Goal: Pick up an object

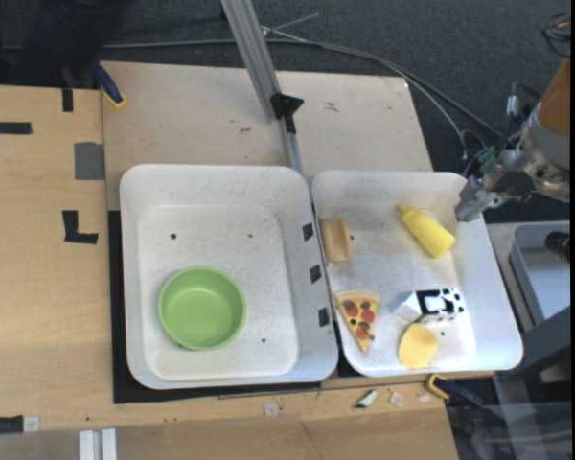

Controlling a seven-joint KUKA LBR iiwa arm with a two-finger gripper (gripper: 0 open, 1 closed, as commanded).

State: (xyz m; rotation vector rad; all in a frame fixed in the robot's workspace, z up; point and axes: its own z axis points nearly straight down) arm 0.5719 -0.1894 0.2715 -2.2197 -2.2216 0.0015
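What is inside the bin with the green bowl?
Just the green bowl sits inside the left bin, on speckled white floor. The bowl looks empty. The floor beneath the bowl is covered.

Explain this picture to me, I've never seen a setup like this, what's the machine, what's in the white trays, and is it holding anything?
One camera above a bench looks down at a slant. The machine entering from the right is a robot arm; its claw hangs over the right bin's far right rim, with nothing visible between its fingers. Two shallow white bins sit side by side. The left bin holds a green bowl. The right bin holds a yellow bottle, a brown block, a toy pizza slice, a small black-and-white item too blurred to name, and a round yellow piece. The job is picking up an object; none is lifted yet.
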